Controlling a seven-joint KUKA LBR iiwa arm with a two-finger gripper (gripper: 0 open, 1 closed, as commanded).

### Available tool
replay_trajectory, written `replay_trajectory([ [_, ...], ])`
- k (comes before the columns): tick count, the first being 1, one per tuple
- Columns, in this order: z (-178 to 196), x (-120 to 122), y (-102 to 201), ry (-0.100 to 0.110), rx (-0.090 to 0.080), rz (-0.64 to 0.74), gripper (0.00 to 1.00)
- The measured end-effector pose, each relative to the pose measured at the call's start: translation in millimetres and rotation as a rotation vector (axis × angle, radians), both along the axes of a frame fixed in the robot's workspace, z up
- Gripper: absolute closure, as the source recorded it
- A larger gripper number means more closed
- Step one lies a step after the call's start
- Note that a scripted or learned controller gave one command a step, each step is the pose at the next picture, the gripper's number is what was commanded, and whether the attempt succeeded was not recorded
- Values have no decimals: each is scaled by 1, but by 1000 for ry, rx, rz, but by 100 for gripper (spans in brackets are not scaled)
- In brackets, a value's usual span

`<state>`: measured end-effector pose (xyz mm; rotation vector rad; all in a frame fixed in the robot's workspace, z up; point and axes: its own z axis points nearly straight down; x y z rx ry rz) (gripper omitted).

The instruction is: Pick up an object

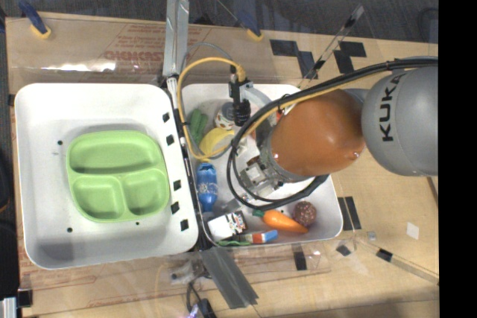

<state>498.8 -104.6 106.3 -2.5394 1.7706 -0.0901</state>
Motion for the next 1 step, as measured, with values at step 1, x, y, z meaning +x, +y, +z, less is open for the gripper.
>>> replay_trajectory([
  [1,-13,19,1,64,0,-32,0],
])
